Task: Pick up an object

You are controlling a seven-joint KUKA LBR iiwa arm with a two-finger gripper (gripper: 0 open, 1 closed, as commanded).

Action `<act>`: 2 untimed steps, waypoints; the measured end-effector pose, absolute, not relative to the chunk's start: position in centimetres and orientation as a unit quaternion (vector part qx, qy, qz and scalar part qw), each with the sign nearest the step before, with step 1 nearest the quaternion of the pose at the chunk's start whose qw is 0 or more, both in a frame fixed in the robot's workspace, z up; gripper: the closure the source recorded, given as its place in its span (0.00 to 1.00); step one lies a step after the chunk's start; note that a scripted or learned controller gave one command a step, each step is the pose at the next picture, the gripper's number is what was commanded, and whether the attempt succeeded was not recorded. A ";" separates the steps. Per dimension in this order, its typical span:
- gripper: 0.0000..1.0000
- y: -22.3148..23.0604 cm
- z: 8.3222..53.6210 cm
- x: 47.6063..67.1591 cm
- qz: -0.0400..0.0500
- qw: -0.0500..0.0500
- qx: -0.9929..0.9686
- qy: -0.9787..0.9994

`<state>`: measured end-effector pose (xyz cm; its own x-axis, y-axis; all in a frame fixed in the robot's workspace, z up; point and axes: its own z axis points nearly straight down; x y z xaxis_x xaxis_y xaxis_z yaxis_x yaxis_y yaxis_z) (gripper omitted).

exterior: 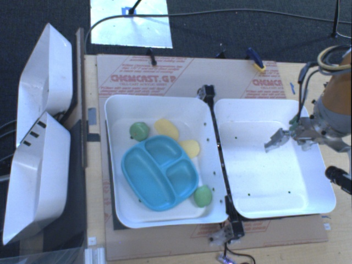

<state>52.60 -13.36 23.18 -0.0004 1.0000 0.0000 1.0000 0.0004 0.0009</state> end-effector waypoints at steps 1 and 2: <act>0.00 -11.0 26.4 59.0 0.001 0.002 0.706 0.708; 0.00 -7.1 30.5 60.7 0.002 0.002 0.706 0.708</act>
